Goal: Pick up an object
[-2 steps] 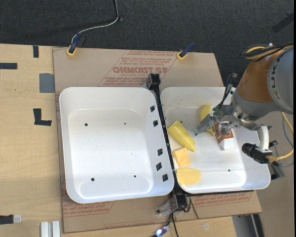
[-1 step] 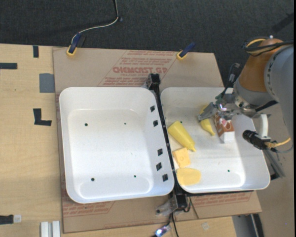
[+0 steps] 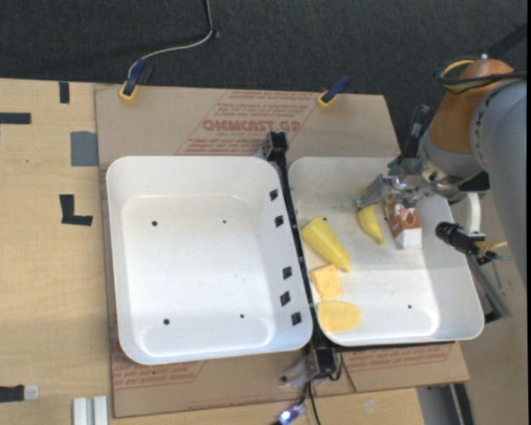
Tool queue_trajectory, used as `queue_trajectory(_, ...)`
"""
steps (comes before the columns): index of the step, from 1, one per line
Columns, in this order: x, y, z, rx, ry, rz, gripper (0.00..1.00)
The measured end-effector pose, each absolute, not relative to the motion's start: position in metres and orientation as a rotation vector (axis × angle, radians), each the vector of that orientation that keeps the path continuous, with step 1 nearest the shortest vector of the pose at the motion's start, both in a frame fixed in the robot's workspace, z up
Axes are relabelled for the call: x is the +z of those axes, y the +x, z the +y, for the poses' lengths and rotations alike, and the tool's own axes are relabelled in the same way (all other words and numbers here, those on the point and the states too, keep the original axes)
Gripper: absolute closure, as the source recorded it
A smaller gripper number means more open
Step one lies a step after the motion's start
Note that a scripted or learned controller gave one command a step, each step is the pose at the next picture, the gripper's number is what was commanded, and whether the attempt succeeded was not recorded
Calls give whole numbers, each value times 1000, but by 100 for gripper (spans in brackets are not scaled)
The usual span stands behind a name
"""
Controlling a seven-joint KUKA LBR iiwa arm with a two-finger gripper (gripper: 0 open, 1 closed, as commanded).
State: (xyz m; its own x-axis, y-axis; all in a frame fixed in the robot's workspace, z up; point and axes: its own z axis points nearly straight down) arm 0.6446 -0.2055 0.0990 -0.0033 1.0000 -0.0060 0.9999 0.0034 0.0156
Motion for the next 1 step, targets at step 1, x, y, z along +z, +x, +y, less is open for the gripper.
queue_trajectory(1,99,657,-209,9,2206,2213,0)
